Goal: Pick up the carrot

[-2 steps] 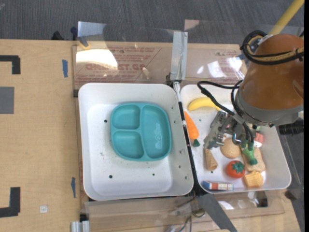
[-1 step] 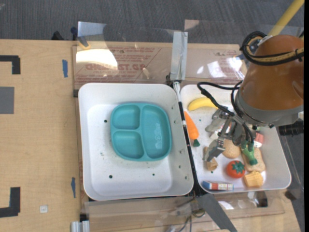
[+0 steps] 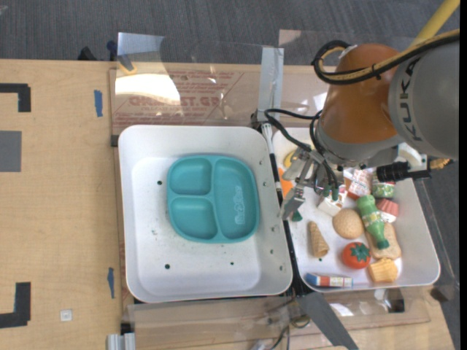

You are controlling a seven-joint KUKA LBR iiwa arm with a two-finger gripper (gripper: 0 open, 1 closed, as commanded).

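Toys crowd the right bin (image 3: pixel 430 257), all heaped toward its far-right half: a tomato (image 3: pixel 356 254), a green bottle-shaped piece (image 3: pixel 372 220), a round bun-like piece (image 3: pixel 348 224), a cheese wedge (image 3: pixel 384 270) and an ice-cream cone (image 3: pixel 317 238) lying flat near the middle. That clutter looks meant to make the picking hard. The left bin (image 3: pixel 139 268) carries just a teal divided plate (image 3: pixel 214 197), probably a drop-off spot.

As for the carrot (image 3: pixel 287 187), I take it to be the small orange sliver at the right bin's left wall, mostly hidden behind the claw (image 3: pixel 295 192); I can't be certain of it.

From the right the arm leans in, its orange band (image 3: pixel 361 100) high over the bin's back corner and the wrist angled down to the left. Its metal fingers (image 3: pixel 292 204) hang low by the wall between the bins, and whether they are spread or closed I cannot tell.
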